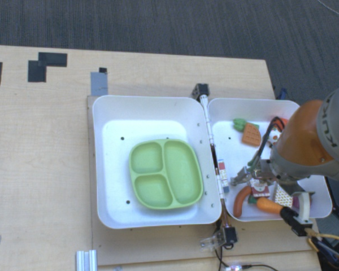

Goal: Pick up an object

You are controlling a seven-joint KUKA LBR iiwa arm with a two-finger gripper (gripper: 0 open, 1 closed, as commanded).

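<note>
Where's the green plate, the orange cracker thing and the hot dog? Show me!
green plate [166, 174]: camera view, on the ridge where its three sections meet.
orange cracker [251, 135]: camera view, on its flat middle.
hot dog [240, 200]: camera view, on the middle of its length.

Grey arm [334, 123], broad orange band [305, 137], dark cable, small metal wrist fittings
</note>
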